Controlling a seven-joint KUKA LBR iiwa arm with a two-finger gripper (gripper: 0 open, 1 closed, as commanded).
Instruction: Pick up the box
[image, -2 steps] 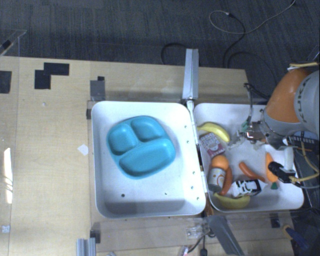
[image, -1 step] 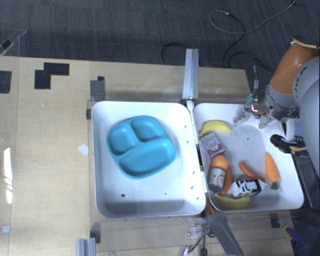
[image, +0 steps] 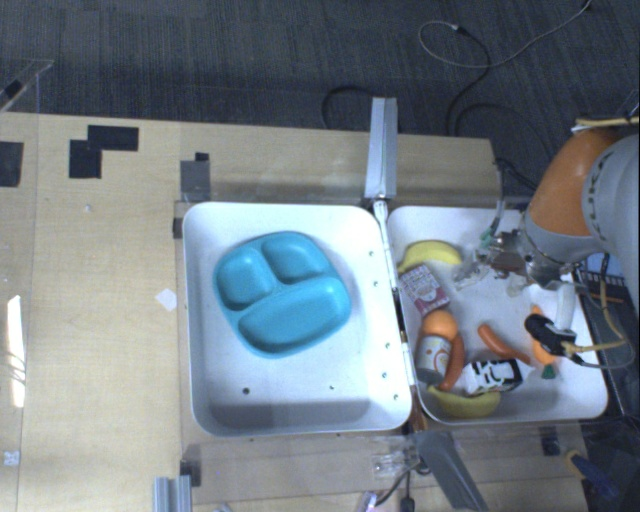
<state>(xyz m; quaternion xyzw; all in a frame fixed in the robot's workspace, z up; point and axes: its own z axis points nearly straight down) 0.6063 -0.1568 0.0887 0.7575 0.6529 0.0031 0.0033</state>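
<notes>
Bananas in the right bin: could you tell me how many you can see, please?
2. One banana lies at the bin's far left end; the other banana lies against the near wall, partly under other items. More could be hidden.

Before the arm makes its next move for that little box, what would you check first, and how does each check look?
1. Box in sight: ok, lying flat in the right bin, near its left wall.
2. Box top uncovered: ok; the yellow fruit sits beside it, not on it.
3. Gripper above the right bin: ok.
4. Gripper over the box: not ok, it sits off toward the arm's side.
5. Fingers ready: cannot tell.
6. Blue divided plate out of the way: ok, in the left bin.
</notes>
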